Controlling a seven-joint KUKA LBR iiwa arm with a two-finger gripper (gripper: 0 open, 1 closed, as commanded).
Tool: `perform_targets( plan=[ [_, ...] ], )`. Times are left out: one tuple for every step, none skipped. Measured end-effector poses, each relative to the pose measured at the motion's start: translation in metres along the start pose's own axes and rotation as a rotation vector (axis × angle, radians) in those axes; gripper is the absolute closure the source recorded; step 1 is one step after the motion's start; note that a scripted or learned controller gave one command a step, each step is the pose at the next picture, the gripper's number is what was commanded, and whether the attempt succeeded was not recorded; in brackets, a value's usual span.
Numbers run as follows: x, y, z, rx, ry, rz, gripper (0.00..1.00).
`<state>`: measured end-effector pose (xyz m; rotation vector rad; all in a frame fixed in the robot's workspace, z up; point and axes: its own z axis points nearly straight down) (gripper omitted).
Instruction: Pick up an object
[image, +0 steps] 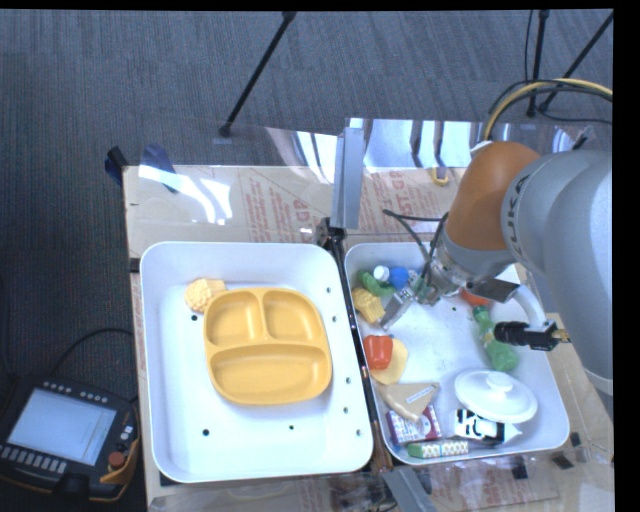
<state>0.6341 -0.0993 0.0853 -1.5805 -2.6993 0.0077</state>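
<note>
Your arm (545, 215) comes in over the right bin (555, 395), with the claw (400, 303) low near its far left corner; can't tell if it's clenched or released. In that bin: white lidded bowl (495, 396) near the front, red thing (378, 351) on the left wall, green toy (497, 348) behind the bowl, blue cap (399, 276) right by the claw

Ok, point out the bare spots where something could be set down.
Left bin: bare floor in front of and on both sides of the yellow tray. Right bin: one bare patch between the gripper and the white lidded pot; its left and front edges are crowded.
</note>
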Motion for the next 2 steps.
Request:
perform_targets(
  plan=[
    [-0.033,-0.013,0.003,0.006,0.004,0.049,0.0],
    [-0.075,-0.036,0.001,-0.007,0.018,-0.023,0.0]
  ],
)
